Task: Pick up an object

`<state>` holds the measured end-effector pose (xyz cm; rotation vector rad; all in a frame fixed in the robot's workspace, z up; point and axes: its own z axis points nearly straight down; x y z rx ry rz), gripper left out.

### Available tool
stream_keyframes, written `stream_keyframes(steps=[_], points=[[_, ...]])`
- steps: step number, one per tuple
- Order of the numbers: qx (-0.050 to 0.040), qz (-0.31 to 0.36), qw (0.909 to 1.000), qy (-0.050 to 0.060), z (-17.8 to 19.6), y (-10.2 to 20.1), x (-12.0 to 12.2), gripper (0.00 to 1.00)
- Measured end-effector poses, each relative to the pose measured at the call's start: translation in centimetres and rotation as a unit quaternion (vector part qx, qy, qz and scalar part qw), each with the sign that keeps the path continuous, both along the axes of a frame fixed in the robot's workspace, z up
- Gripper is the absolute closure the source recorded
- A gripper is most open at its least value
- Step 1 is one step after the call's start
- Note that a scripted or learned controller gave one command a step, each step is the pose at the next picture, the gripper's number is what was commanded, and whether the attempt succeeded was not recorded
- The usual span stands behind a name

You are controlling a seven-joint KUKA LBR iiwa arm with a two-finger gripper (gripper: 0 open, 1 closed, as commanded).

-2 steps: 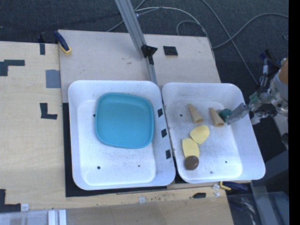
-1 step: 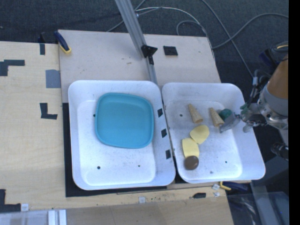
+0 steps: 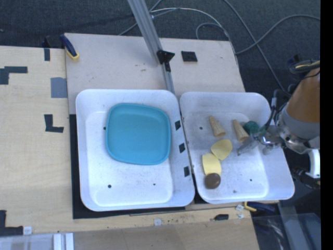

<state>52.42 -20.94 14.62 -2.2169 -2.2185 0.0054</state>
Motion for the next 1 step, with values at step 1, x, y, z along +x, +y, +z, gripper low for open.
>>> stream_keyframes(steps=[1], points=[[0.0, 0.0, 1.0, 0.0, -5.32, 0.09, -0.11, 0.0]])
